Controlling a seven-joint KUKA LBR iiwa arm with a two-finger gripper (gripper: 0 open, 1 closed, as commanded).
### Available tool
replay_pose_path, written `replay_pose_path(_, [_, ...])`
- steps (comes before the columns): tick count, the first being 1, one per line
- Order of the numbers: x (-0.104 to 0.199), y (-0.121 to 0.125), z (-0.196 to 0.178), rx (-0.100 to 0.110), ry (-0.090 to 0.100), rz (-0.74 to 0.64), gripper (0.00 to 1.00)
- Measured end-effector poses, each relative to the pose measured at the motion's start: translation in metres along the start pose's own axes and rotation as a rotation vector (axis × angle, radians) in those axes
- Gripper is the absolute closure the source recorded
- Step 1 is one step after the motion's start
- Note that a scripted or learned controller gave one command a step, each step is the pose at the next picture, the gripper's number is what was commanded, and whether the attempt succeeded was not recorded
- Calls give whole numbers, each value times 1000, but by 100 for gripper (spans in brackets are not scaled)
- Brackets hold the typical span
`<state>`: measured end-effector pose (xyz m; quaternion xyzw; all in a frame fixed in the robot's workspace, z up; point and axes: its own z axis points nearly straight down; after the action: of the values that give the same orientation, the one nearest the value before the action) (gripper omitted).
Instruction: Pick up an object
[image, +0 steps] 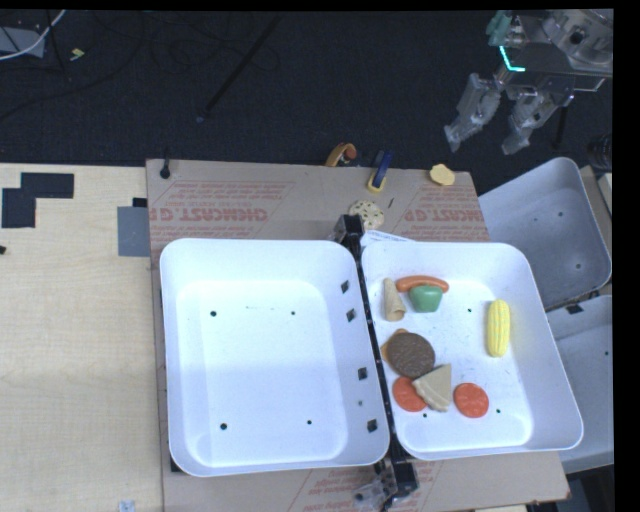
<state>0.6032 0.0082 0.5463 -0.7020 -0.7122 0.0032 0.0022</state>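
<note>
The left bin (190, 270) sits bare beside the right bin (520, 265), which holds seven toy foods: a brown patty (410, 353), a tan wedge (436, 386), two red slices (472, 400), a carrot (421, 283), a green piece (428, 298) and a corn cob (497, 328). High at right, the gripper (499, 125) hangs with fingers spread, holding nothing. The approach appears not yet begun; next it must descend onto one item.
</note>
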Motion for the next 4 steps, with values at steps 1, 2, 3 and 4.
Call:
replay_pose_path(1, [1, 0, -10, 3, -1, -6, 100])
replay_pose_path(2, [7, -124, 33, 2, 3, 12, 100])
replay_pose_path(3, [-22, -90, 9, -7, 0, 15, 100])
replay_pose_path(4, [-58, -16, 11, -5, -1, 16, 100])
